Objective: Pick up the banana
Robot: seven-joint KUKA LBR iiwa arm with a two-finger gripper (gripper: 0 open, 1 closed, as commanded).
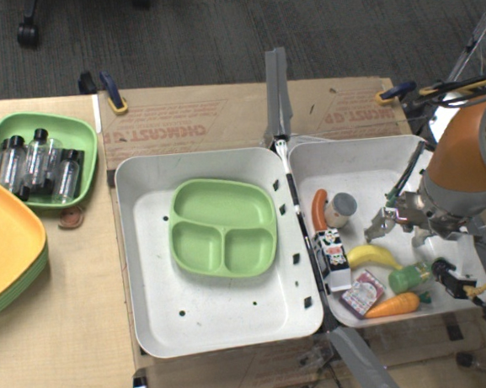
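The yellow banana (375,257) lies in the right bin (354,159), near its middle, curved and pointing right. My gripper (382,222) hangs just above and slightly right of the banana's upper end, at the tip of the grey arm with the orange band (470,157). Nothing is visibly held.
Around the banana lie a black and white carton (333,258), a red hot dog (319,209), a small tan can (341,208), a pink packet (363,293), a carrot (393,305) and a green toy (409,277). A green divided plate (223,228) sits in the left bin.
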